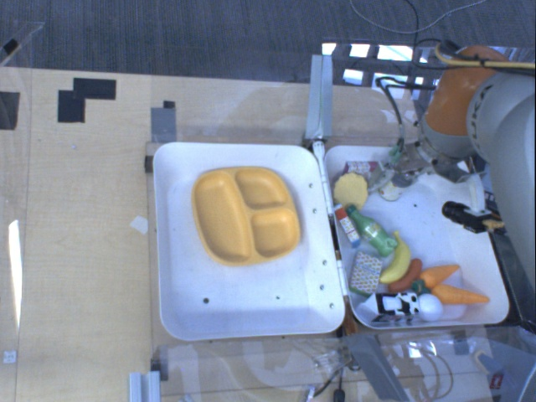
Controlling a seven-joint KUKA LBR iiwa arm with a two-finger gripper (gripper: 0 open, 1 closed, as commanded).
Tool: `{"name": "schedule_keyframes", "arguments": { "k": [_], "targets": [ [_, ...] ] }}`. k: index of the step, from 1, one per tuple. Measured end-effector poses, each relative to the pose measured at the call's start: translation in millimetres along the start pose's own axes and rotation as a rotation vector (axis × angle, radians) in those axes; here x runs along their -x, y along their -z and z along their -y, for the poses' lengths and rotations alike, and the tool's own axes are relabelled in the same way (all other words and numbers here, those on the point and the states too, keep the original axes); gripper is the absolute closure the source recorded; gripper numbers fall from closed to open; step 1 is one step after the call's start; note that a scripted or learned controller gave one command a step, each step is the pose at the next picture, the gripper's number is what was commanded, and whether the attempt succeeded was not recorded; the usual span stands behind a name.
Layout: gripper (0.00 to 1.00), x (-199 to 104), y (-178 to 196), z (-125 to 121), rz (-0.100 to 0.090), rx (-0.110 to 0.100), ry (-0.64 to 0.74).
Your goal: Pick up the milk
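Milk carton (395,305) | cow-patterned label, writing unreadable | right bin (494,304) front

We see a pale wooden surface (84,224) carrying two shallow white bins side by side: the left bin (184,308) and the right bin (494,304), separated by a narrow divider.

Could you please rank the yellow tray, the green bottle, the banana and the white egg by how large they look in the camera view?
1. Yellow tray, by far the largest.
2. Green bottle.
3. Banana, close to the bottle, so this order is uncertain.
4. White egg, the smallest.
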State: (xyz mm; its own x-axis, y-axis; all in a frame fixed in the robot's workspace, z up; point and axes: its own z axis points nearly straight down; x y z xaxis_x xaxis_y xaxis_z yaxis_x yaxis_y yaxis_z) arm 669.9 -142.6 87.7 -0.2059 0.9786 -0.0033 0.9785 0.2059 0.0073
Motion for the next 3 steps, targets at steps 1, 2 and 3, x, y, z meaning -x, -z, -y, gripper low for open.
{"name": "schedule_keyframes", "arguments": {
  "k": [1,2,3],
  "targets": [
    [0.0,-30,82,68,-0.001,0.0,0.252],
    [0.0,1,8,37,-0.001,-0.001,0.09],
    [1.0,0,21,34,0.003,0.006,0.096]
  ]
}}
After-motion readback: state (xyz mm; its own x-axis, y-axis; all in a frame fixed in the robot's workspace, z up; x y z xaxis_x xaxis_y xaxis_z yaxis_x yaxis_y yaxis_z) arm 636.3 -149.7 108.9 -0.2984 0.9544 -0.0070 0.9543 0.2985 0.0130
